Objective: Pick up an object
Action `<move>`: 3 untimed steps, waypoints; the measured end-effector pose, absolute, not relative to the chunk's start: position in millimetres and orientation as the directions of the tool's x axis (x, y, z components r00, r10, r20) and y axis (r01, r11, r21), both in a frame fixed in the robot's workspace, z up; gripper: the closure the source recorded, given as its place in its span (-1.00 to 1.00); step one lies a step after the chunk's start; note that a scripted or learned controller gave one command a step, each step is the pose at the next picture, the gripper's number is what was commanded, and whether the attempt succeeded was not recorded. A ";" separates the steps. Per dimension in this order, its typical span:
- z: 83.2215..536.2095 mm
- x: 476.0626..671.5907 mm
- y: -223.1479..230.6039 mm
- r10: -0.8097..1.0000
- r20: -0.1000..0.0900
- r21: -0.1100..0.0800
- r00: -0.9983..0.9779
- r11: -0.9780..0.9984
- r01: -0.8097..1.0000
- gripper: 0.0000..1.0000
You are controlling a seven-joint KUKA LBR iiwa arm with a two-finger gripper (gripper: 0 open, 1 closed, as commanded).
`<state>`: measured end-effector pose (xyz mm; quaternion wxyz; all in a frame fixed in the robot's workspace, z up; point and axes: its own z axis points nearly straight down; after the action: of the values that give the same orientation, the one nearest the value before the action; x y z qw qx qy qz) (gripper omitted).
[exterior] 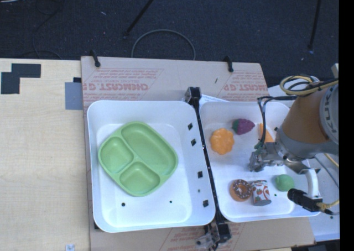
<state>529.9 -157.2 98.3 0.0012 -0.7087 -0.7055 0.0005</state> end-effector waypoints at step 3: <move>234.1 524.4 -157.1 1.000 0.000 0.000 -0.001 0.001 1.000 1.00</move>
<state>524.4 -157.1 234.1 0.0002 -0.7066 -0.7076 0.0001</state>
